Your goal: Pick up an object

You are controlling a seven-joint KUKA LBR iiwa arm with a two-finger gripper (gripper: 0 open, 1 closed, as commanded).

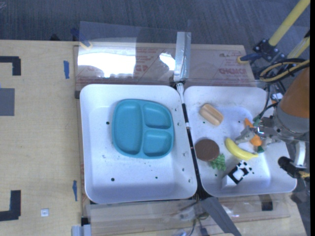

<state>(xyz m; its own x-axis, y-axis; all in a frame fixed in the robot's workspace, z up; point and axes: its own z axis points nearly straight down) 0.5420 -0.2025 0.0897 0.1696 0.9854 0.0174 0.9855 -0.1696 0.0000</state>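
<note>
- Yellow banana (240,150) lies in the right bin (280,181), beside the brown disc (207,149) and green sprig (218,162).
- Gripper (252,133) hovers by its right end (whether spread or closed, I cannot tell).
- Best to centre over the banana's middle, clear of the orange piece (256,141).

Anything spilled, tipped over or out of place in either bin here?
Nothing stands out. The blue divided tray lies flat in the left bin. In the right bin, the bread roll, brown round piece, banana, green piece and black-and-white tag lie loose but inside the rim. The gripper sits beside the banana.
</note>
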